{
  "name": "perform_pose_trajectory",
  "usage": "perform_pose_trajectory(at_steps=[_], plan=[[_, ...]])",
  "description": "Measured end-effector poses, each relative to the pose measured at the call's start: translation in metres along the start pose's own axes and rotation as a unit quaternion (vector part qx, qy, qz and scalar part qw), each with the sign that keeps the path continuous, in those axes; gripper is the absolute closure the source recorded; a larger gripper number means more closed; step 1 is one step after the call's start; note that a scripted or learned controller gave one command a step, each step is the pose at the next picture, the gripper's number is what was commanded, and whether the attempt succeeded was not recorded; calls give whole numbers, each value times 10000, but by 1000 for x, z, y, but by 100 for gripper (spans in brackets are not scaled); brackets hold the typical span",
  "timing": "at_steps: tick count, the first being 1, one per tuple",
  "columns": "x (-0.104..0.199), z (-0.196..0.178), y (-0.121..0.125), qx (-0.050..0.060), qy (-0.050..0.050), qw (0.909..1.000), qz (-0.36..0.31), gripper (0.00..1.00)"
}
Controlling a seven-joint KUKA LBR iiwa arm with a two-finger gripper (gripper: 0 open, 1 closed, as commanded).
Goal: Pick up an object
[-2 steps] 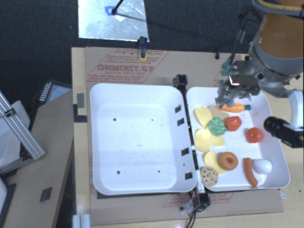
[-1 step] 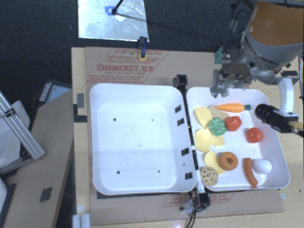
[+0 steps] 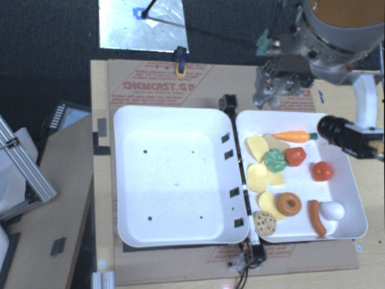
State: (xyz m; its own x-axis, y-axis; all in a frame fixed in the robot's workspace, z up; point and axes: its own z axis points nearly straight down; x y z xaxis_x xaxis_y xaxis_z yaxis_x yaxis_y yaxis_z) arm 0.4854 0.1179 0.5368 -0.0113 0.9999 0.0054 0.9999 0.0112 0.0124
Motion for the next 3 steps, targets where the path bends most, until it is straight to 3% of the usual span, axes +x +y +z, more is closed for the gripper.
perform_pose_trajectory(at_steps=[1, 2, 3], plan=[[-66, 2, 64, 38, -35, 10000, 81, 100], [-42, 1, -2, 51, -18, 10000, 25, 100], [-185, 41, -2, 59, -48, 9999, 120, 100]])
